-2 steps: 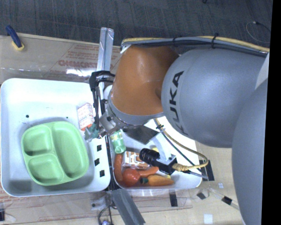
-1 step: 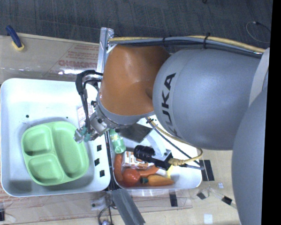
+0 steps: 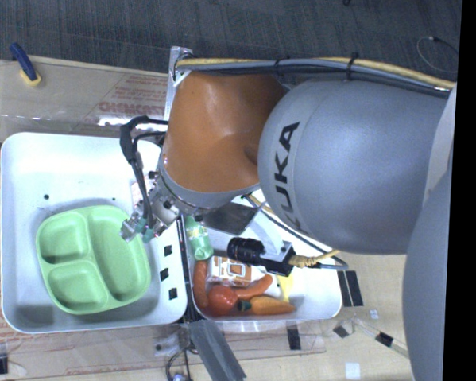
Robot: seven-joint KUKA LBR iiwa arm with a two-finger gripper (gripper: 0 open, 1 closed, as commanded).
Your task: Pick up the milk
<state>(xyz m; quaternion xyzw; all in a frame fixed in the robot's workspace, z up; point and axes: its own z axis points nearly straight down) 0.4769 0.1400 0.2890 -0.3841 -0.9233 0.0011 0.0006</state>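
Milk carton [image 3: 235, 271] sits in the right bin [image 3: 327, 308], packed in with the veggies. Pincer [image 3: 140, 227] hangs over the green tray [image 3: 91, 259] in the left bin; can't tell its state.

You get one fixed camera above the bench [image 3: 84, 82], looking down at a slant on both white bins [image 3: 14, 214]; the arm [image 3: 343, 159] enters from right, close, blocking much.

The arm [image 3: 335, 151] hides most of the right bin [image 3: 327, 306], and the frame's right edge cuts the arm off. The milk [image 3: 238, 271] shows partly, its print too small to read.
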